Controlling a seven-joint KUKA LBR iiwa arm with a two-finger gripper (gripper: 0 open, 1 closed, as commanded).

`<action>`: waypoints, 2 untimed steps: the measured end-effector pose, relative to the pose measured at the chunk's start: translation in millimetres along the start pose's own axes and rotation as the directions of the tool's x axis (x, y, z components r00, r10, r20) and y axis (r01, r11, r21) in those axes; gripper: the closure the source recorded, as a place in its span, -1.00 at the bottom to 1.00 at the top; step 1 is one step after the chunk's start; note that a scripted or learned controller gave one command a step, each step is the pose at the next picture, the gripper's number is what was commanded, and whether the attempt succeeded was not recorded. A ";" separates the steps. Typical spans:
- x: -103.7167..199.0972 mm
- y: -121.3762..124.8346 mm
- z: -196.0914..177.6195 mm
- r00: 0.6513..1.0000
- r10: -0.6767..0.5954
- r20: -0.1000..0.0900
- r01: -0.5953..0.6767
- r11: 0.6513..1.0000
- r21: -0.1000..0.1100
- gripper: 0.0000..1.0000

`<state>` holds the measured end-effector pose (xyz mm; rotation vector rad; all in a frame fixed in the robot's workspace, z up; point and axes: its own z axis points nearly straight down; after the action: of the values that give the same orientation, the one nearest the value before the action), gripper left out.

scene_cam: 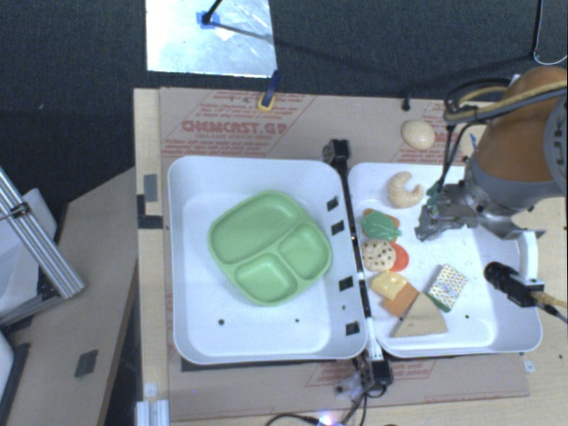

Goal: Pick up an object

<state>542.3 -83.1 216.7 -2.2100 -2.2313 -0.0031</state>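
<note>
**Table** (98, 238): tan, covered by a printed cardboard sheet (231, 122) on which two white bins are set side by side.

**Left bin** (191, 264), centre-left of the frame: one green divided plate (266, 247) with three compartments is laid in it, slightly turned.

**Right bin** (506, 331), centre-right of the frame. The following pieces are gathered along its left half:
- croissant (406, 190), at the top;
- green vegetable (380, 225), below the croissant;
- speckled cookie (378, 256), with a red slice (401, 259) tucked against its right edge;
- yellow cheese wedge (389, 285), below the cookie;
- orange strip (406, 302), touching the wedge;
- tan triangular slice (426, 321), near the bottom rim;
- small patterned packet (448, 287), just right of the wedge and above the tan slice.

**Outside the bins:** a pale round bun (418, 134) is placed on the cardboard, above the right bin.

**Arm** (519, 149): entered from the right of the frame. The pincer (432, 222) is positioned over the upper middle of the right bin, just right of the croissant and green vegetable. Whether it is spread or pressed together cannot be told.
</note>
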 end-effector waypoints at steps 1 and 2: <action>23.6 0.2 -17.5 1.000 0.002 0.001 -0.002 1.000 -0.002 1.00; 19.2 -4.5 2.3 1.000 0.009 0.002 -0.009 1.000 0.000 1.00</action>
<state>537.6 -64.0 214.4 -2.2210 -2.2230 -0.0006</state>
